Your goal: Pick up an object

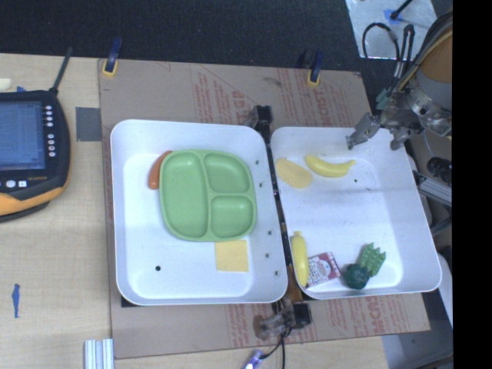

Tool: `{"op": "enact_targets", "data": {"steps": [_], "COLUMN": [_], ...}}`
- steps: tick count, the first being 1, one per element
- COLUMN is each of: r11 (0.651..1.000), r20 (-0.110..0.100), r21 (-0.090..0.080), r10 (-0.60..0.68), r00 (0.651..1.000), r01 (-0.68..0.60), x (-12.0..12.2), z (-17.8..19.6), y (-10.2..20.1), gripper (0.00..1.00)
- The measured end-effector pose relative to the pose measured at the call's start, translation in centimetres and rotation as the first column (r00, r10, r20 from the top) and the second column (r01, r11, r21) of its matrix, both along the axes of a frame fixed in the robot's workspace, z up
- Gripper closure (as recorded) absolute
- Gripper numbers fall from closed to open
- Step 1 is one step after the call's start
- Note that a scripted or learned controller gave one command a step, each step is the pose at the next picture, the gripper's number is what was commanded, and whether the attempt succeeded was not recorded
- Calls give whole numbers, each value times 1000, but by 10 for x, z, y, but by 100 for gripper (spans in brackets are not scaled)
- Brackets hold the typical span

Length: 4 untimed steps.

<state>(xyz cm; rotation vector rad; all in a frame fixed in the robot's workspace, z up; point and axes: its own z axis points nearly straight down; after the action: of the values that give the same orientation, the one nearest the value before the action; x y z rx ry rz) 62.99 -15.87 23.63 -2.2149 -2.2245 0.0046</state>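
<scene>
Fingers (377,133) spread apart, nothing between them, hovering over right bin (400,229) far edge. Banana (329,165) lies just below-left of fingertips, apart from them. Looks light, stiff plastic, smooth, likely slippery; best pinched across narrow curved middle.

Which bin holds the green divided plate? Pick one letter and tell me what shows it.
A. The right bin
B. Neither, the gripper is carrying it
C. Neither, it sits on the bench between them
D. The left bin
D: the green divided plate lies flat inside the left bin, with a yellow square just below it, while the gripper is over the far edge of the right bin.
</scene>
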Motion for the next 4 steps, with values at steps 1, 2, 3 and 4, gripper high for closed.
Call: {"op": "enact_targets", "data": {"steps": [1,2,3,4], "r11": [1000,1000,1000,1000], "r20": [-2,9,9,-1], "r21": [0,-5,-7,0], "r10": [2,3,5,3], "r00": [1000,1000,1000,1000], "r01": [-2,-3,-5,-3], "x": [3,29,30,-26], "z": [-72,-138,-127,-44], "y": [54,58,57,169], "gripper": [0,0,100,100]}}
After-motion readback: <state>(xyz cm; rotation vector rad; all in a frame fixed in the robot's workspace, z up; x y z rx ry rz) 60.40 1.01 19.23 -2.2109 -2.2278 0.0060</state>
